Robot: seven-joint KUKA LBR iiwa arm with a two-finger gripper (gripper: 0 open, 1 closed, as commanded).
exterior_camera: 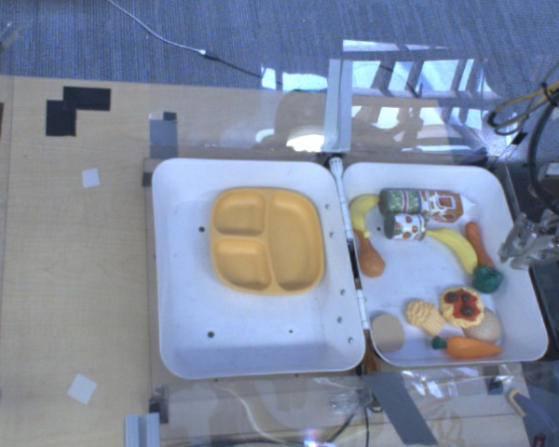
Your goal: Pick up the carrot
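Observation:
Two toy carrots lie in the right bin [512,203]. One orange carrot [474,244] with a green top [487,278] lies at a slant near the bin's right wall. The other carrot [472,348] rests along the front wall, its small green top pointing left. My gripper [524,249] hangs at the bin's right edge, just right of the slanted carrot and apart from it. Nothing is seen in its grasp.
The right bin also holds a banana [453,246], two cans [405,214], a white carton [443,206], a drumstick [370,258], a cracker [425,317] and a small pizza [462,305]. A yellow divided plate [265,239] sits in the left bin [182,324]. Cables hang at the right.

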